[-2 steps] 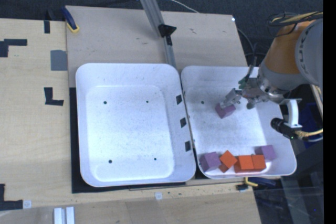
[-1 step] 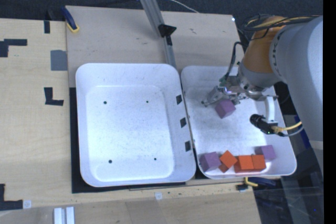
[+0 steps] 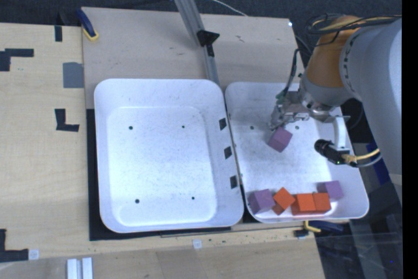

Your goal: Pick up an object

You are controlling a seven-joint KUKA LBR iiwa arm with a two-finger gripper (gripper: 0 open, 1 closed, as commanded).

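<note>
Two shallow white bins are sitting side by side on the surface. The left bin is showing bare floor with a few small dark dots. The right bin is carrying several blocks: along its near edge a purple block, an orange cube, a longer orange block and another purple block are lying close together. A separate purple cube is sitting tilted in the middle of that bin, just under the pincer, which is hanging over it from the grey arm. Whether the cube is between the tips cannot be told. No readable writing is showing anywhere.
</note>
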